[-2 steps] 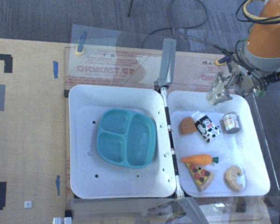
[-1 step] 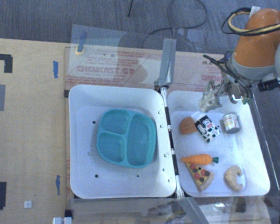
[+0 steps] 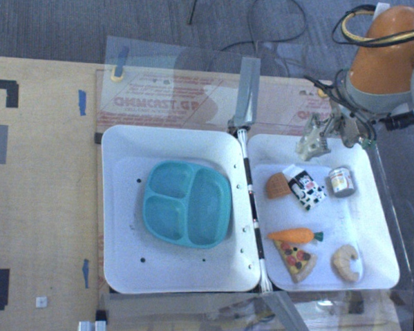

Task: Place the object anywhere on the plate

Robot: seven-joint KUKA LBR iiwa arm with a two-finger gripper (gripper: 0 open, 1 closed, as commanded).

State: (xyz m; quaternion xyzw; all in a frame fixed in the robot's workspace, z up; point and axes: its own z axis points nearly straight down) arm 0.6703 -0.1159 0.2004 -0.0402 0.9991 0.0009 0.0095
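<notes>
A teal divided plate (image 3: pixel 188 204) lies in the left bin (image 3: pixel 124 157). The right bin (image 3: pixel 383 233) holds a brown cookie (image 3: pixel 278 186), a black-and-white carton (image 3: pixel 307 189), a silver can (image 3: pixel 341 181), an orange carrot (image 3: pixel 294 235), a pizza slice (image 3: pixel 295 259) and a pale doughnut (image 3: pixel 346 263). My gripper (image 3: pixel 313 144) hangs over the far edge of the right bin, above and behind the carton, with nothing visible between its fingers.
A grey divider bar (image 3: pixel 247 94) runs back from the seam between the bins. The arm with its orange band (image 3: pixel 387 53) fills the upper right. Tan bench surface with blue tape marks (image 3: pixel 81 102) lies to the left.
</notes>
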